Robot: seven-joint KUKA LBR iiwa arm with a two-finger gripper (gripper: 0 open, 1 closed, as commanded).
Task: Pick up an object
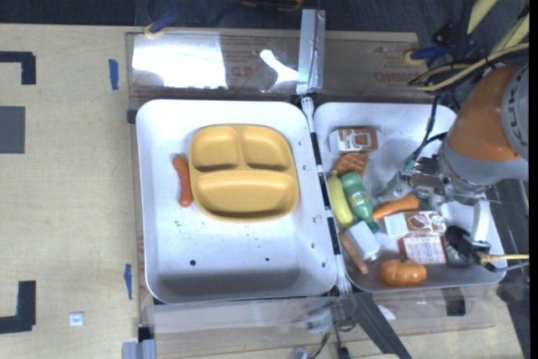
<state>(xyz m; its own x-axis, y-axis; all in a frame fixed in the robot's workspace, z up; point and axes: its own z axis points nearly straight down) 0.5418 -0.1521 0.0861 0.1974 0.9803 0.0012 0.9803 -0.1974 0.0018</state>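
Clutter fills the right bin point(382, 115), and the pile looks tipped in as pick targets, not arranged. Nearest me in that pile lies a small orange pumpkin-like toy point(402, 271), with a red and white packet point(423, 246) just beyond it and a white bottle point(363, 240) to the left. Further in, a green bottle point(357, 197) lies against a yellow banana-like piece point(339, 199), and an orange carrot point(395, 207) slants between the bottle and the arm. At the far end sits a brown and white box point(353, 139).

Over the right side of this bin the gripper point(437, 189) hangs low, close to the carrot's thick end, so I judge the carrot to be the thing it is going for. I cannot tell from here how it stands, nor whether it has hold of anything.

The carrot is smooth, tapered and bright orange, lying flat.

In the left bin point(160, 206), a yellow divided plate point(244, 171) rests with an orange sausage point(183, 181) beside it on the left.
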